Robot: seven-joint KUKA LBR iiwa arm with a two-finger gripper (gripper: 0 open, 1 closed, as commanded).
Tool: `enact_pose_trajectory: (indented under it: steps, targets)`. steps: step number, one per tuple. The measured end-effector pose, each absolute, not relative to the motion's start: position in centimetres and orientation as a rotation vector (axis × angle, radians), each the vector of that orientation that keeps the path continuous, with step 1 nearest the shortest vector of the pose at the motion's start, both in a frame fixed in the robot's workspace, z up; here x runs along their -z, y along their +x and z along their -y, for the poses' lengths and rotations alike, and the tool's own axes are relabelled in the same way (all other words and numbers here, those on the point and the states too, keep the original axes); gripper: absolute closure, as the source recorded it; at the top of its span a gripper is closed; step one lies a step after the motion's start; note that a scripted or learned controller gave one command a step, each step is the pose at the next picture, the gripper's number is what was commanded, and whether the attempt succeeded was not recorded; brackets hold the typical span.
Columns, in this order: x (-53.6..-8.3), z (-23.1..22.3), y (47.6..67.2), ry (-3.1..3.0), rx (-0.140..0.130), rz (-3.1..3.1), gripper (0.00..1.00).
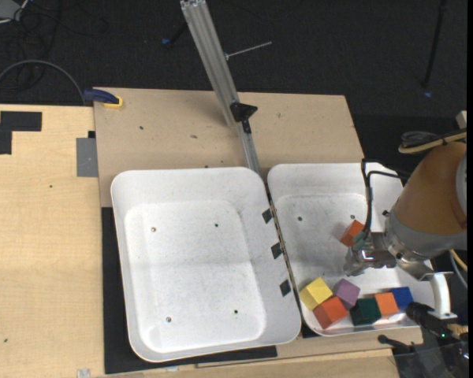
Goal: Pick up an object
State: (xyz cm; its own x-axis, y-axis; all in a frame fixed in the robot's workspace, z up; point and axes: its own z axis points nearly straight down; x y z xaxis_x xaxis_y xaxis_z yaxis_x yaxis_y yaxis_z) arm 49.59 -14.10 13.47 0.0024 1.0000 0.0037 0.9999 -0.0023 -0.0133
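Nearest the camera, at about five o'clock in the right bin (315,183), a cluster of blocks sits against the front wall: a yellow block (316,290), a red block (329,312), a purple block (347,291), a green block (366,311), an orange block (387,302) and a blue block (403,295), most of them touching.

Just beyond, toward three o'clock, the gripper (356,260) hangs low over the bin floor; whether it is wide or narrow I cannot tell. An orange-red block (352,231) lies just past it, apart from the cluster.

Farther off, at nine o'clock, is the left bin (134,187).

The risk: closing beside the lone block would shove it away, and descending on the packed cluster could wedge against neighbours.
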Motion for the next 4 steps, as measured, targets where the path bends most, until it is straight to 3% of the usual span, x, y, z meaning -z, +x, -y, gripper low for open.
enact_pose_trajectory:
  steps: [1,2,3,4]
  targets:
    - [-19.2,4.0,48.7,-2.211,0.005,2.227,1.0]
    - [-19.8,-2.9,48.7,-2.212,0.0,2.226,1.0]
    - [-43.0,-5.5,48.8,-2.221,0.007,2.227,1.0]
    - [-42.6,-5.6,48.7,-2.212,-0.006,2.228,0.0]
